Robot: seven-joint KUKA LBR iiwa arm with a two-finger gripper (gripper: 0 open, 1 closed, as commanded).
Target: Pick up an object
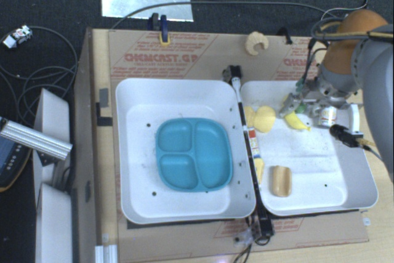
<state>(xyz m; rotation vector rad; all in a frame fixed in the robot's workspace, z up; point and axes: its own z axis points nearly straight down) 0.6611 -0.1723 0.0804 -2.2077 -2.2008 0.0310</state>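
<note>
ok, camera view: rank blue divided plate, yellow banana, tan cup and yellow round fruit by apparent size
1. blue divided plate, by far the largest.
2. tan cup and yellow round fruit: look about alike, so no ranking between them.
3. yellow banana, smallest as seen, though the gripper just above may cover part of it.

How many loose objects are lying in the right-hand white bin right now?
3. A round pale-yellow object near the bin's left wall, a small yellow banana-shaped object beside the gripper, and a tan cylindrical object toward the front. The arm may hide more.
</note>
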